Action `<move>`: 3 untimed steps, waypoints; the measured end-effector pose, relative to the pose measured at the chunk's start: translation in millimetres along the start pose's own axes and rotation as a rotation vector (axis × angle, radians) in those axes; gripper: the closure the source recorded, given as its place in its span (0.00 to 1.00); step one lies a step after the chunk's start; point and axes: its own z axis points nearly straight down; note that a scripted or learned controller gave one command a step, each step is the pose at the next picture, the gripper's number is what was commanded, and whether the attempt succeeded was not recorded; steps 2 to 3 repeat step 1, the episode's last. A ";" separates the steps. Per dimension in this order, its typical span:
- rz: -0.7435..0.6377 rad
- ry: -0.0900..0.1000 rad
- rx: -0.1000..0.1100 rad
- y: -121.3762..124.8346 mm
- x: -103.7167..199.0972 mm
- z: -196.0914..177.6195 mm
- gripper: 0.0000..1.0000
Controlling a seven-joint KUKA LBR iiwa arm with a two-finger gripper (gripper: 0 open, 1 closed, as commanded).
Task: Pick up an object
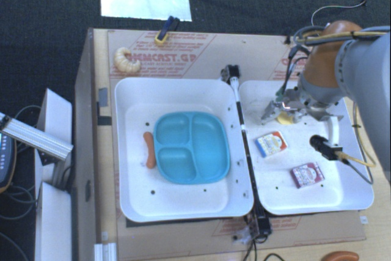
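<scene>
Tray [191, 147] and sausage [149, 150] fill left bin [131, 192]; jaws' state unclear.

Both bins, the left bin [131, 192] and the right bin [354, 195], were plain white. In the left one a sky-blue divided plate [191, 147] lay beside an orange-brown sausage [149, 150]. The right bin held a small packet [272, 143] printed in white, blue and orange, a dark red packet [307, 175] with pale lettering, and a yellow piece [285, 118]. The arm [357, 67] was grey with an orange band. The bench [183, 52] was tan cardboard with red print, and a cream ridged toy [127, 60] sat at its far left corner.
</scene>
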 end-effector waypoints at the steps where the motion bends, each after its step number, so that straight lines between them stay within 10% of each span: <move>1: 0.002 -0.001 0.001 -12.7 -5.2 0.5 0.00; 3: 0.002 -0.001 0.001 -12.7 -5.2 0.5 0.00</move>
